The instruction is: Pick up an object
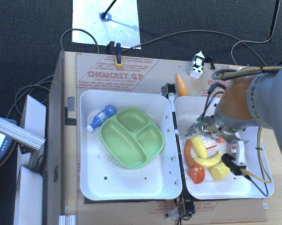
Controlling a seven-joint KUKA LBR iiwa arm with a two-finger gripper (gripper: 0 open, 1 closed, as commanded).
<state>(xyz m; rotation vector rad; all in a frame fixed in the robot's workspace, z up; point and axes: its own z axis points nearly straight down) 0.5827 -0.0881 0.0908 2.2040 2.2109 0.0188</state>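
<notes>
Camera view. Red print on the brown board (133, 72) under the bins reads "CHEMCAST", followed by letters like "G.P."; the smaller lines are too fine to read.

Arm (253, 100) enters from the right, orange band over the right bin (259, 189). Gripper (206, 129) low over that bin's upper left part; cannot tell how its tips are set, nor whether it grips anything.

Just below the gripper: corn cob (199, 146), banana (208, 160), an orange piece (189, 153), red piece (196, 173), small yellow piece (219, 171), clustered and touching.

Left bin (89, 177): green divided plate (131, 137), blue bottle (101, 116) at its upper left edge.

Outside the bins, on the board: a carrot (181, 85) and a black-and-white toy figure (197, 64).
</notes>
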